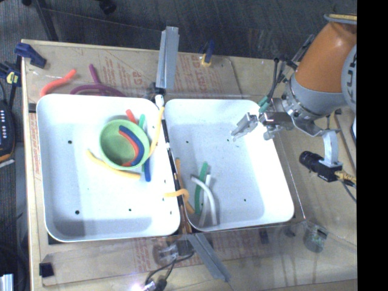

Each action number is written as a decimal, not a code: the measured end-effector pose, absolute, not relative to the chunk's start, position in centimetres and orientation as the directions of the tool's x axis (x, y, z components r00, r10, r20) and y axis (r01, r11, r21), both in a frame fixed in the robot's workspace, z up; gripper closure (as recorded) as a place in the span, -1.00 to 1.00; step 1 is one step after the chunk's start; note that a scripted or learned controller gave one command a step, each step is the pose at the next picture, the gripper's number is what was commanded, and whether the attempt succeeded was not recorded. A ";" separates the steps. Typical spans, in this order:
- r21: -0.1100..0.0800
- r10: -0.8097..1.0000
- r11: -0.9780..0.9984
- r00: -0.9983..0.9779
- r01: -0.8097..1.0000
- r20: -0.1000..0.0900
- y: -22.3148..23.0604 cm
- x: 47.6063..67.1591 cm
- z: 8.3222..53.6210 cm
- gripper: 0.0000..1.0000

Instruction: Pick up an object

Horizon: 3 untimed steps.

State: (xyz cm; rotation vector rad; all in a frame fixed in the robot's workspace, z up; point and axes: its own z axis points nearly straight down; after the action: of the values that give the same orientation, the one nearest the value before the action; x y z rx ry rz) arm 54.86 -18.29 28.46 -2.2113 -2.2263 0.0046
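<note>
My gripper (pixel 244 126) hangs over the upper right part of the right bin (pixel 267 187), its fingers slightly apart with nothing between them. Lower in that bin lie a green strip (pixel 200 180), white curved tubes (pixel 208 197) and an orange piece (pixel 176 193) across the divider. The left bin (pixel 60 187) holds a green bowl (pixel 121 143) with red and blue curved pieces in it, a yellow strip (pixel 112 163) under it and a blue stick (pixel 147 171) beside it.
Outside the bins, an orange strip (pixel 57 82) and a purple loop (pixel 97 88) lie on the bench at the upper left. A grey bar (pixel 168 56) stands behind the divider. Clamps sit at the bench's edges.
</note>
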 end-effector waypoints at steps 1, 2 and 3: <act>-0.006 1.000 -0.020 0.020 1.000 0.000 -11.8 54.1 12.3 -1.00; 0.002 0.999 0.040 -0.040 0.999 0.000 -12.1 54.9 9.6 -1.00; -0.001 0.999 0.045 -0.045 0.999 -0.004 -12.3 54.9 10.5 1.00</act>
State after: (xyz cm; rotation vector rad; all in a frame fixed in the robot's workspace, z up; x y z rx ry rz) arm 54.88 -12.32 10.54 -2.1722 -2.2728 0.0062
